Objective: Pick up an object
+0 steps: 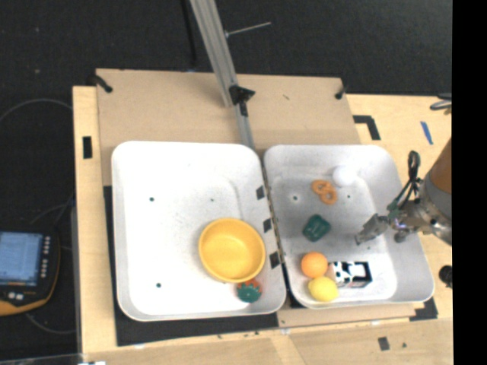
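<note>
The right bin (407, 276) holds a white ball (345, 176), an orange pretzel-shaped piece (325, 191), a green block (315, 226), an orange ball (313, 265), a yellow lemon (323, 289) and a black-and-white box (354, 274). My gripper (384, 233) hangs over the right side of this bin, right of the green block and above the black-and-white box. Its fingers stand open with nothing between them. In the left bin (152, 181) sit a yellow bowl (231, 248) and, by the front rim, a small green and red toy (249, 290).
A slanted metal pole (217, 44) runs from the top down to the gap between the bins. A handheld screen (23, 268) lies off the bench at far left. The arm's wrist (440, 173) enters at the right edge.
</note>
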Controlling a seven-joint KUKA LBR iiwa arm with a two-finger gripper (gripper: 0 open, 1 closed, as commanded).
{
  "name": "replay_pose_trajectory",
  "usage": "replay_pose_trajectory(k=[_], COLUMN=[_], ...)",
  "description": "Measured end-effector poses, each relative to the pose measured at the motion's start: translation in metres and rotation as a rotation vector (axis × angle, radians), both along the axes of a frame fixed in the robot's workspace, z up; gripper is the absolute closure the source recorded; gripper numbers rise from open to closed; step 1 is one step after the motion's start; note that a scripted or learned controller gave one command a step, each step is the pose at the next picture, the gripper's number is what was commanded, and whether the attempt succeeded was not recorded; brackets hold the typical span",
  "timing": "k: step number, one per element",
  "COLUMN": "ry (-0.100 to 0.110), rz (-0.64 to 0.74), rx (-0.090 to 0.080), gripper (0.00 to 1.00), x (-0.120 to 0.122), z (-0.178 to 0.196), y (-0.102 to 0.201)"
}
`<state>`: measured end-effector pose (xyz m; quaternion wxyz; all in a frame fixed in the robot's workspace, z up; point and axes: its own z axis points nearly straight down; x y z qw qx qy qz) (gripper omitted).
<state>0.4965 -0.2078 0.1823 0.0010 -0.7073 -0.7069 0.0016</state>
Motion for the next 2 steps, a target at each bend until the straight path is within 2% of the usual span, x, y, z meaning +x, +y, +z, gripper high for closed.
replay_pose_trajectory(k=[1, 2], ry=[-0.001, -0.009], rz=[0.000, -0.004], rx=[0.000, -0.001], gripper=[0.00, 1.00], x=[0.000, 0.003], z=[-0.043, -0.029], y=[0.001, 0.000])
